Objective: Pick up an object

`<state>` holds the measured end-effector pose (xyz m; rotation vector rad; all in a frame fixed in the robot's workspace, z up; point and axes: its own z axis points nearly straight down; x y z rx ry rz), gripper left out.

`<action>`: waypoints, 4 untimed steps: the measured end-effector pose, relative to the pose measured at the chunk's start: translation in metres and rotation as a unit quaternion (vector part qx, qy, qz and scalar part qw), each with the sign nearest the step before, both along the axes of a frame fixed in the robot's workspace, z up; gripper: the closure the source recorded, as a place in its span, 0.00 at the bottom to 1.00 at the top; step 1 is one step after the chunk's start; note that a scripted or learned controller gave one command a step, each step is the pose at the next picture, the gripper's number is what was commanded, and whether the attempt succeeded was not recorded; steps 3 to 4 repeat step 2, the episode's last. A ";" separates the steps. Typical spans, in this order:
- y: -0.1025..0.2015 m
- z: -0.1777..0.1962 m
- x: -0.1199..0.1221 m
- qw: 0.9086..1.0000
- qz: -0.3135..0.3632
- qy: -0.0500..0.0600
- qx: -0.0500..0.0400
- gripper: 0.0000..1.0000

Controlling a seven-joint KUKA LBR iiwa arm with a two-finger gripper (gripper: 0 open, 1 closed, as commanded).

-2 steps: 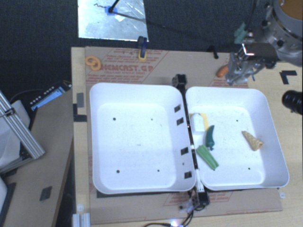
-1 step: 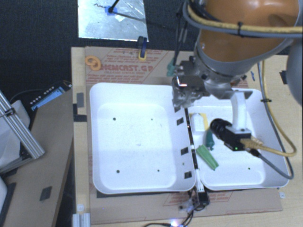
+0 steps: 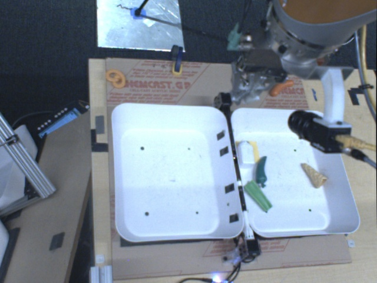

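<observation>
Gripper (image 3: 250,90) sits raised over the far edge of the right bin (image 3: 336,217); whether its fingers are spread or pressed together cannot be told. In that bin lie a yellow piece (image 3: 252,152), a teal piece (image 3: 261,170), a green block (image 3: 258,196) and a tan cone (image 3: 314,175). An orange piece (image 3: 281,88) lies beside the gripper.

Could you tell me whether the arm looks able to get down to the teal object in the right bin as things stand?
Probably yes: the teal object lies uncovered near the right bin's left wall, touching only the green piece below it, with open space above.
</observation>
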<state>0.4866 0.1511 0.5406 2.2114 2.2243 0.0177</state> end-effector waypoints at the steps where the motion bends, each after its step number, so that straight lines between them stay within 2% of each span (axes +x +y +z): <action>1: 0.025 -0.006 0.000 1.000 0.000 0.005 -0.001 1.00; 2: 0.050 -0.006 0.000 1.000 0.000 0.005 -0.001 1.00; 4: 0.050 -0.006 0.000 1.000 0.000 0.005 -0.001 1.00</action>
